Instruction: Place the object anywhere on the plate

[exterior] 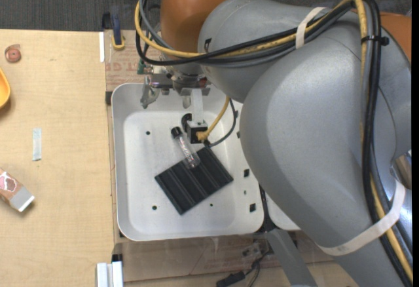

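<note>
A black ridged plate (194, 182) lies tilted in the middle of the left white bin (131, 213). A small clear tube with a black cap (186, 147) lies at the plate's upper corner, its lower end resting on the plate and its capped end on the bin floor. My gripper (171, 98) hangs over the back of this bin, above and slightly left of the tube. It is open, with nothing between its fingers. One finger (148, 93) stands near the bin's back left wall.
The big grey arm covers the right half of the view and most of the right bin (281, 219). On the wooden bench (59, 227) to the left lie a grey strip (36, 145), a small packet (14, 191) and a round reddish piece (12, 53).
</note>
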Robot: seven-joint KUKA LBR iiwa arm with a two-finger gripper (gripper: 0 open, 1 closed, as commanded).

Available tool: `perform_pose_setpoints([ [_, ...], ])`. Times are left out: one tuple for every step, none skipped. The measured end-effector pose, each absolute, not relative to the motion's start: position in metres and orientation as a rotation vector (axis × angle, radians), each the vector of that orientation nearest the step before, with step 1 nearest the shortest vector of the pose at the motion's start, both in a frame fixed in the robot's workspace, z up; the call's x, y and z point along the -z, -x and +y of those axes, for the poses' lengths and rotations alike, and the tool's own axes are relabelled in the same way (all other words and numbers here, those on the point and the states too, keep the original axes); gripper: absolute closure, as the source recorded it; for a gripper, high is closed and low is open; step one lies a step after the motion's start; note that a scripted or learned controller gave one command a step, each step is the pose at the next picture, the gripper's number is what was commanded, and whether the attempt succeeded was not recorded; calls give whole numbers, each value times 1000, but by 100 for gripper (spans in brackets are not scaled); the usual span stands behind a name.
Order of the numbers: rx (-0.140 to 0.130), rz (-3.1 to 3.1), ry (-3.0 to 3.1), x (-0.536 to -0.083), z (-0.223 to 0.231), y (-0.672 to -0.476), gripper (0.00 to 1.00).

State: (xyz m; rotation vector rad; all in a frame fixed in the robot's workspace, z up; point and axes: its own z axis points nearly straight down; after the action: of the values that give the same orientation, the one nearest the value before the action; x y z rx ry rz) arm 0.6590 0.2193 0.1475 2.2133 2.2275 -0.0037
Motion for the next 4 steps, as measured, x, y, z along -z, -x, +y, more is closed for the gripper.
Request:
perform_pose_setpoints([
  [4, 2227, -2213, -147, 219, -659, 0],
  [1, 2711, -1583, -200, 220, -656, 0],
  [4, 2529, -1863, -206, 214, -659, 0],
  [4, 2289, -2150, -220, 219, -659, 0],
])
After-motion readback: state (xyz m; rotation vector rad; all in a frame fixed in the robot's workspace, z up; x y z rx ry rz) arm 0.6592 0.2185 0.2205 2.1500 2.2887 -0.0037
